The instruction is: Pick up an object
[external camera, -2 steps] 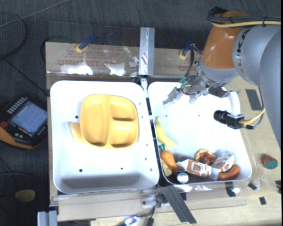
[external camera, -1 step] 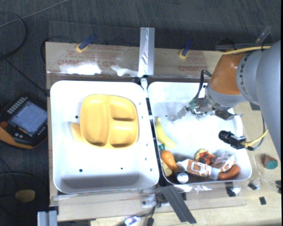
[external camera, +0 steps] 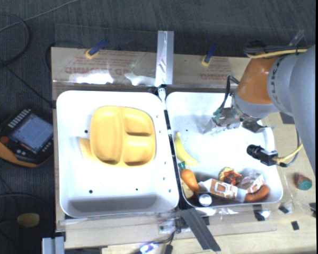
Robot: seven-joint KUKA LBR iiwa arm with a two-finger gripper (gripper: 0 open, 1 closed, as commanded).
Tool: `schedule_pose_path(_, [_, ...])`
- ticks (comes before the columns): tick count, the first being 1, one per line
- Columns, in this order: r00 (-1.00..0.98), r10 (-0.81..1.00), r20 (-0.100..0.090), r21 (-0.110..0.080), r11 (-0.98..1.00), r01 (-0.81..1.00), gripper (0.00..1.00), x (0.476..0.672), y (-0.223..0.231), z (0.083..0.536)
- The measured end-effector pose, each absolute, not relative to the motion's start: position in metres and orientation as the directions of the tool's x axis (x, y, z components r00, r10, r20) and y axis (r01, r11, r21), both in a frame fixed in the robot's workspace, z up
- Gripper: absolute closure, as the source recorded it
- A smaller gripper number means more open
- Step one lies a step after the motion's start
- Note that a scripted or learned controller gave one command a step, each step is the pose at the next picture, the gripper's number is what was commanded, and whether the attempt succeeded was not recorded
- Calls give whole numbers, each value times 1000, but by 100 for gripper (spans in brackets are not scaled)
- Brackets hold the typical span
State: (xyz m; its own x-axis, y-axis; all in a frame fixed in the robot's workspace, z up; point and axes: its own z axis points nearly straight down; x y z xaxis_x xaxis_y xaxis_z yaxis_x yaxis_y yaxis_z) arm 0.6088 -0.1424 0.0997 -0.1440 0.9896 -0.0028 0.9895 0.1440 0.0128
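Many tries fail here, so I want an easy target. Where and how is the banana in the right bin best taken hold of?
Probably at the middle of the banana, coming straight down. It lies flat along the right bin's left wall, so the claw should close across its narrow width; the wall side looks tight, and the carrot crowds its lower end.

The bench [external camera: 61, 57] carries two white bins: the left bin [external camera: 69, 194] and, touching its right side, the right bin [external camera: 201, 102].
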Motion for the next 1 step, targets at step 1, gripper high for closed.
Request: schedule_pose_path(1, [-172, 985, -10, 13, 172, 985, 100, 605, -121, 92])
